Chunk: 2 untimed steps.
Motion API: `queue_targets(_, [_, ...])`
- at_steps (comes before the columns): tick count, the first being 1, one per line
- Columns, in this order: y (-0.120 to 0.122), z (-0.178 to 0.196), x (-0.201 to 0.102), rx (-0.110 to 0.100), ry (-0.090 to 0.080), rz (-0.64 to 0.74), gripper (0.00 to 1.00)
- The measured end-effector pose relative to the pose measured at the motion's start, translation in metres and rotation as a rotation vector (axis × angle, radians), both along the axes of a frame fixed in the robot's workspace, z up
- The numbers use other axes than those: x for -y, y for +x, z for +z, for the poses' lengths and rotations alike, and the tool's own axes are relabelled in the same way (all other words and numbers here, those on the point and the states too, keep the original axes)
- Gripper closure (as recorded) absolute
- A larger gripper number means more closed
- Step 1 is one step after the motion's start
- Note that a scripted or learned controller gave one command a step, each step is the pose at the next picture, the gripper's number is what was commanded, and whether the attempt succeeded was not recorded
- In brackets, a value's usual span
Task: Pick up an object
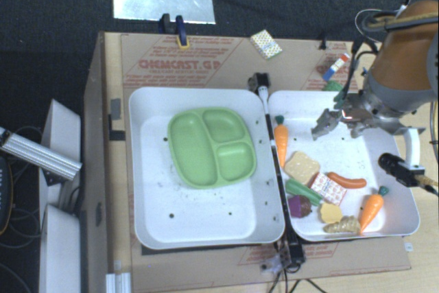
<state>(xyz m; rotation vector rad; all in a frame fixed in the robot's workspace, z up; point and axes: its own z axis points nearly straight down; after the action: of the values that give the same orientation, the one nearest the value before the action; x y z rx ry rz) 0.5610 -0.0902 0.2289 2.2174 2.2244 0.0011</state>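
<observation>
Gripper (341,120) hangs over the right bin (405,216), in its far half, fingers spread apart, nothing between them. Bare white floor under it; it looks clear of the toys.

No set target, so any toy will do. All sit in the right bin's near half. Carrot (281,138) lies along the left wall, just beside the divider between bins. Toast (302,165) sits right of it, touching or nearly touching a green stick (304,190). Red-white box (326,189) lies beside the toast. Sausage (346,181) is right of the box, a bit freer. Second carrot (372,209) lies toward the near right corner. Purple piece (299,206), yellow piece (331,213) and a knobbly tan piece (343,224) crowd the near wall.

Handling, as a guess: all small play food, likely hollow plastic, light, stiff, smooth, apt to slip or roll. Nothing fragile. Sausage looks the easiest: narrow, some open floor around it, pinch across its middle. Second carrot also fair; take the thick end, since the taper could squirt out. Toast is flat and wide, poor for a pinch.

In the way: left carrot hugs the wall, little room for a finger. The centre cluster is packed, so fingers may land on neighbours. A black fitting (401,171) juts over the right wall near the sausage and second carrot.

Left bin (147,216) holds a green tray (210,147), well apart from the gripper.
</observation>
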Motion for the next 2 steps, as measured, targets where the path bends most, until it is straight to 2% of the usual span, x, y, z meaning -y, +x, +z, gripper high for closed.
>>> queue_targets(1, [0.017, -0.069, 0.074, -0.002, -0.001, -0.003, 0.00])
queue_targets(2, [0.058, -0.145, 0.070, -0.001, 0.000, 0.000, 0.00])
